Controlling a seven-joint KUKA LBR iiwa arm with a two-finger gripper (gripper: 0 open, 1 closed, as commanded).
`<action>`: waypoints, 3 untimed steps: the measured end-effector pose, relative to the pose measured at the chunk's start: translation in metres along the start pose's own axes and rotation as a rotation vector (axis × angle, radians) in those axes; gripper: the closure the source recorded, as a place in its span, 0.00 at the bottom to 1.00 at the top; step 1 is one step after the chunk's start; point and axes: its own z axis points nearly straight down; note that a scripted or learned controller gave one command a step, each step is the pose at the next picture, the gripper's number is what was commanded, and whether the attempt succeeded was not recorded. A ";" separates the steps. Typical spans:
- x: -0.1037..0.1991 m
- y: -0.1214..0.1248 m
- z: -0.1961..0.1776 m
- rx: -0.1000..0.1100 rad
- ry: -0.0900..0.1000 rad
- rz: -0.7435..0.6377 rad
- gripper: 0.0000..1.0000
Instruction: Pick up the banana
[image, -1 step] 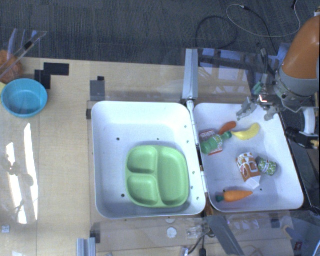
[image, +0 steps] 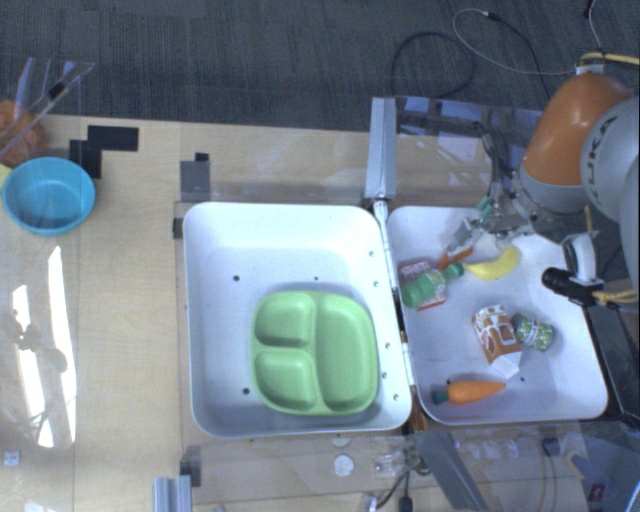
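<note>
Gripper (image: 470, 236) sits low over rear part of right bin (image: 585, 400), fingers pointing toward bin centre. Jaw state: cannot tell, linkage too small and blurred to read opening; nothing visibly between the fingers, so no hold is claimed.

Banana (image: 497, 265) lies flat on bin floor just beside gripper tip, on the side nearer the camera and slightly toward the arm. Whether tip touches the fruit: can't tell. Task step judged: approach/alignment, pick not yet made.

Handling, by judgement: likely a toy or light fruit, curved, smooth skin, so apt to roll or slip out of a two-finger pinch. Best hold looks like mid-body, jaws across the short width, not the tapered ends. Firm enough for moderate squeeze; excess force not needed.

Neighbours in same bin: green bottle w/ red label (image: 424, 288) near banana toward the divider, a small orange piece by it; printed carton (image: 494, 332) and green packet (image: 535, 335) touching each other mid-bin; carrot (image: 473, 391) at front edge. Bottle is closest obstacle, risk of nudging it on descent.

Left bin (image: 215, 300) holds green divided plate (image: 316, 351). Blue bowl (image: 49, 195) on bench, well apart at far left. Arm (image: 570, 135) w/ orange band enters from right
</note>
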 end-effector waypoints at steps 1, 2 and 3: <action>-0.022 0.011 0.004 -0.004 -0.002 -0.015 0.00; -0.029 0.014 0.029 -0.013 -0.001 -0.046 0.00; -0.031 0.014 0.029 -0.012 0.001 -0.063 0.00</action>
